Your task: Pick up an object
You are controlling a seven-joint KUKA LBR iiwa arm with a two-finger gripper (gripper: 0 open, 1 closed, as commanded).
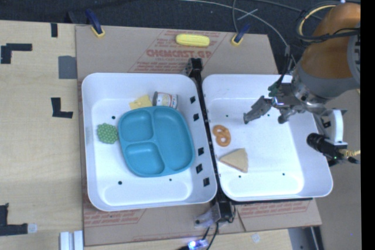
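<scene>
Gripper (270,113) spread wide, holding nothing, over right bin (293,184); pretzel (221,135) at its 8 o'clock, w/ tan wedge (235,159) below.

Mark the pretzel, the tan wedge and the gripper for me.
pretzel (222,135): camera view, on its twisted middle, right bin.
tan wedge (235,159): camera view, centre of its flat face, right bin.
gripper (267,113): camera view, midway between its fingertips, above the right bin.

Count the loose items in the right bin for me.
2. A pretzel lies near the right bin's left wall, and a tan wedge sits just below it. The arm may hide more at the right.
</scene>
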